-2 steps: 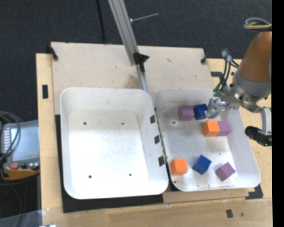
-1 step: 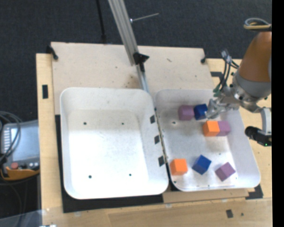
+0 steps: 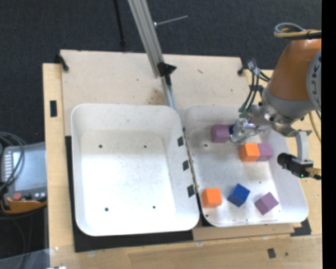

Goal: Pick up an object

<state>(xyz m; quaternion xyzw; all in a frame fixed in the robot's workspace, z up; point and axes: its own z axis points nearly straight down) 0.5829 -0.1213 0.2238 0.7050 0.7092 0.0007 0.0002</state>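
Camera view was directed down on a table (image 3: 129, 77) on which two white bins were set side by side: the left bin (image 3: 129, 170) and, at 3 o'clock of it, the right bin (image 3: 213, 170). The arm (image 3: 294, 74) was reached in from 3 o'clock, and its tool (image 3: 242, 132) was lowered into the upper part of the right bin. Whether the tool was open or closed on anything could not be told. A purple block (image 3: 219, 133) was seen just beside the tool at its 9 o'clock. An orange block (image 3: 249, 152) was placed at the tool's 5 o'clock, with a second purple block (image 3: 265, 151) touching it at 3 o'clock. Along the bin's 6 o'clock edge another orange block (image 3: 212, 197), a blue block (image 3: 238, 195) and a tilted purple block (image 3: 266, 203) were lined up.
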